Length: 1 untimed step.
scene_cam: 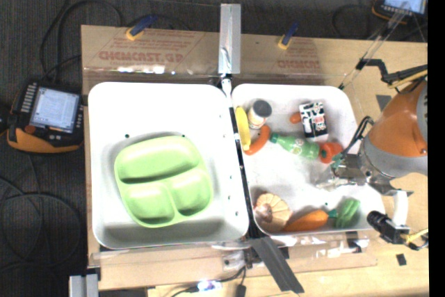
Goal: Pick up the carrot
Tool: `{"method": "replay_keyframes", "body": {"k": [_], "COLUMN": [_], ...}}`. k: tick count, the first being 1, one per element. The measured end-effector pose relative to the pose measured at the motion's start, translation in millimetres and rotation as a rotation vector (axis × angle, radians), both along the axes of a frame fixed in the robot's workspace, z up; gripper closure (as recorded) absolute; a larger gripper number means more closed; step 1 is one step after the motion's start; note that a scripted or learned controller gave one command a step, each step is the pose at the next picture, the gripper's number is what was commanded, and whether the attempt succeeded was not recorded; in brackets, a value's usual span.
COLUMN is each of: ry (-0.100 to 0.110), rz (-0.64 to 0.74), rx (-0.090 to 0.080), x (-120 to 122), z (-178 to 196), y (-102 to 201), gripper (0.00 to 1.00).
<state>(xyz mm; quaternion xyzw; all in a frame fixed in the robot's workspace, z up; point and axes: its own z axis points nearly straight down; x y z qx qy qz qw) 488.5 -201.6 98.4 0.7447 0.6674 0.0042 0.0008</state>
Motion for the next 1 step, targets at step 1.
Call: {"method": "replay_keyframes", "body": {"k": [1], "ry": [0.003], "rz": [0.002], "rx": [0.002], "x": [-0.4], "z": [8.0], "y": [1.6], "gripper": [1.00]}}
